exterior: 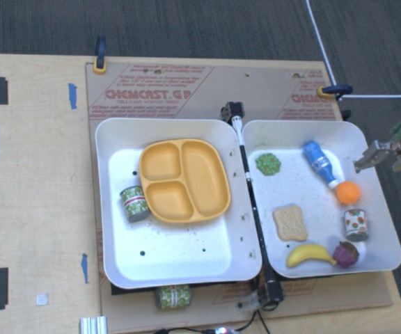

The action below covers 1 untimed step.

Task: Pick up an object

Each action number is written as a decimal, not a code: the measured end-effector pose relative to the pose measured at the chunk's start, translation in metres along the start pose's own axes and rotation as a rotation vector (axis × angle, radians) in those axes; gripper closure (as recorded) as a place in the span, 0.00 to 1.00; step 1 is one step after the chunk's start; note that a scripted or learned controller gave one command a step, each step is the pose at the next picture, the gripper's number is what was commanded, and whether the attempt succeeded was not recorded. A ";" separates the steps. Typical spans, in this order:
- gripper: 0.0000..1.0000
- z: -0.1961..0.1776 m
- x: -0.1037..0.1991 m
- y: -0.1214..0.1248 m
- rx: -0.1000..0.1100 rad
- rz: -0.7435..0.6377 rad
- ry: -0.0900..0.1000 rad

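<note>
Bins first, from my one overhead camera: two shallow white plastic bins sit side by side on the pale wooden counter [33,207]. In the left bin [186,256] I see a yellow three-compartment plastic tray [184,179] lying flat, and a small green-labelled can [135,203] tipped against the tray's left edge, touching it.

The right bin [381,256] carries most of the candidates for picking. A green bumpy ball of toy vegetable [268,163] lies near its upper left. A blue plastic bottle with a white cap [321,161] lies on its side, slanting down to the right, and its cap end meets an orange ball [349,193]. Below that stands a small white can with red spots [355,223]. A tan slice of toy bread [289,223] lies flat near the middle, a yellow toy banana [310,255] curves just beneath it, and a dark purple round fruit [346,254] touches the banana's right tip.

Another green-labelled can [174,296] lies on the counter just outside the left bin's front wall.

The jaws [390,152] hang at the right bin's far right rim (small and blurred from here), well apart from every item; I cannot tell whether they are open or closed.
</note>
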<state>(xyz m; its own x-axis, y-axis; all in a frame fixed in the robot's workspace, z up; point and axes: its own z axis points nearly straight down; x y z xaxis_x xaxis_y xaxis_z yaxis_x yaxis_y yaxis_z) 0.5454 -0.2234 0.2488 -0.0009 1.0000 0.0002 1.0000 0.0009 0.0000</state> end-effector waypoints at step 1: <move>0.00 0.151 0.004 -0.066 0.006 -0.003 0.010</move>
<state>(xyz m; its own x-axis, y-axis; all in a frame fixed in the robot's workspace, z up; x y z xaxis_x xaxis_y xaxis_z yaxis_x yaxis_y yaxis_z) 0.4792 -0.2192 0.0974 -0.0039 0.9999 0.0106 1.0000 0.0040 -0.0058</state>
